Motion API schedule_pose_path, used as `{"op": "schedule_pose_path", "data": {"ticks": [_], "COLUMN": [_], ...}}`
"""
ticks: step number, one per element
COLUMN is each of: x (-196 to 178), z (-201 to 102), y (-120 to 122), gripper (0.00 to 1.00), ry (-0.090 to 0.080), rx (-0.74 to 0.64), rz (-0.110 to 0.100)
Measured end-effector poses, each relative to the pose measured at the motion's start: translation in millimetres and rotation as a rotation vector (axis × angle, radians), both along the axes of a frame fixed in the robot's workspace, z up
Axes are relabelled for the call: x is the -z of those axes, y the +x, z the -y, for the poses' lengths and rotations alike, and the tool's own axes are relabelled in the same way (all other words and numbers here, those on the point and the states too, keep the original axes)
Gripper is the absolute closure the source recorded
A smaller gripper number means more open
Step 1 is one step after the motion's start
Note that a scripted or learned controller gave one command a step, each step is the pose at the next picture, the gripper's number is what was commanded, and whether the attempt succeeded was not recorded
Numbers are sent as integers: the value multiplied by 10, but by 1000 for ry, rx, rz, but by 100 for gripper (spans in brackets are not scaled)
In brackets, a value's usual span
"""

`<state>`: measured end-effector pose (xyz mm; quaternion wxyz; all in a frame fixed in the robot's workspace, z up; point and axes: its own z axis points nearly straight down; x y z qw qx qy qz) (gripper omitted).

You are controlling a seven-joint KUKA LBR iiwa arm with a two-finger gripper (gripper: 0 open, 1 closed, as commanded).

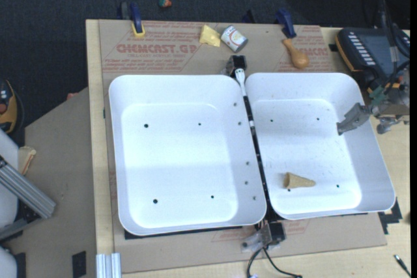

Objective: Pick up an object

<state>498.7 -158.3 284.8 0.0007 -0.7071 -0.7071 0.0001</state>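
Lying alone in right bin (pixel 365 159): tan wedge (pixel 298 181).

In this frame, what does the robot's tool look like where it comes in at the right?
The tool is a slim, dull grey metal piece tapering to a blunt tip over the right bin. Behind it sits darker grey hardware with thin cables, some orange, trailing off the right edge. No markings are legible at this size.

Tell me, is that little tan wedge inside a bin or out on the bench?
Inside. The tan wedge lies on the floor of the right bin, near its front edge.
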Motion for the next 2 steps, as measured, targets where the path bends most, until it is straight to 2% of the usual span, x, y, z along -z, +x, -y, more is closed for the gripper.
{"op": "schedule_pose_path", "data": {"ticks": [1, 2], "x": [-736, -801], "z": [-718, -679], "y": [-48, -46], "gripper": [0, 100], "ry": [-1, -2], "rx": [-8, -1], "rz": [11, 7]}}
